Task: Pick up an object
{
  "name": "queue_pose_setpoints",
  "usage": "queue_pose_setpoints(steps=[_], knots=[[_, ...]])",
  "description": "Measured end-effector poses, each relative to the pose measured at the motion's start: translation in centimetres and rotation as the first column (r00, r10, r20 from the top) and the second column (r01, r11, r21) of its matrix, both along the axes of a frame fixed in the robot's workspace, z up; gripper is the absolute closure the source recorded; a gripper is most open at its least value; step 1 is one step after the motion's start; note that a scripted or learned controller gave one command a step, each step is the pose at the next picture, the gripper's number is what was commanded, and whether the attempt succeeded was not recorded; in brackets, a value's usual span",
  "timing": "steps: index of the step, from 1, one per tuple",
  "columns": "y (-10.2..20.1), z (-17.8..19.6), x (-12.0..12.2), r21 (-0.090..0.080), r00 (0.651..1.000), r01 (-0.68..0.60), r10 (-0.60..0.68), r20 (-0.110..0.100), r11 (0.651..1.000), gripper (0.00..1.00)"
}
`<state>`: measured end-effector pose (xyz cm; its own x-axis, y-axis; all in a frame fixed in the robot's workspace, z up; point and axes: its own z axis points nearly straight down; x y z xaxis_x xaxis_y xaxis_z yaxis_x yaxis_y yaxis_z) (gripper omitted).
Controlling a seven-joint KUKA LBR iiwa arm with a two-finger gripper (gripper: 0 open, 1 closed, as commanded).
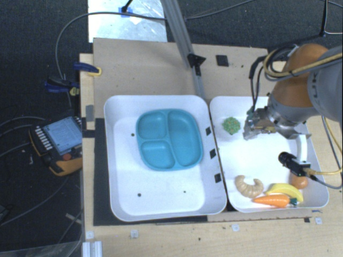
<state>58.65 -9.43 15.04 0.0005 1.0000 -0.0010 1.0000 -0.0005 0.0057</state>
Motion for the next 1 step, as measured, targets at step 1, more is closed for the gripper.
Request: queue_pose_setpoints(steps=[1], knots=[[-0.99,5.43,-0.02,0.000,1.000,0.000,0.000,0.002,1.000,1.00]])
